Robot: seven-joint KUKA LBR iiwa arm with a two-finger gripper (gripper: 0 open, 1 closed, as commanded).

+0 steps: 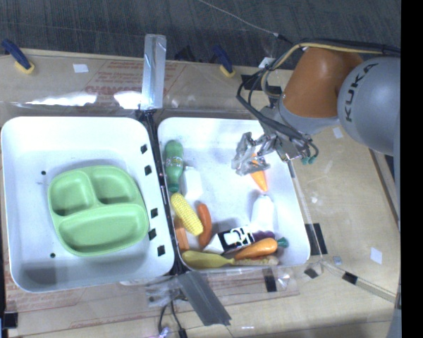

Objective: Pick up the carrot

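A small orange, cone-shaped carrot (260, 179) hangs point-down over the right bin (218, 136), near its right wall. Its upper end sits between the metal fingers of my gripper (251, 159), which is shut on it. The gripper reaches in from the right under the orange wrist band. A second orange, carrot-like vegetable with a green end (256, 248) lies at the front of the same bin, apart from the gripper.
The right bin also holds a green cucumber (173, 160), a corn cob (186, 213), an orange-red sausage (205, 224), a banana (206, 260), a white bottle (263, 210) and a black-and-white item (232, 238). A green divided plate (96, 207) lies in the left bin (21, 146).
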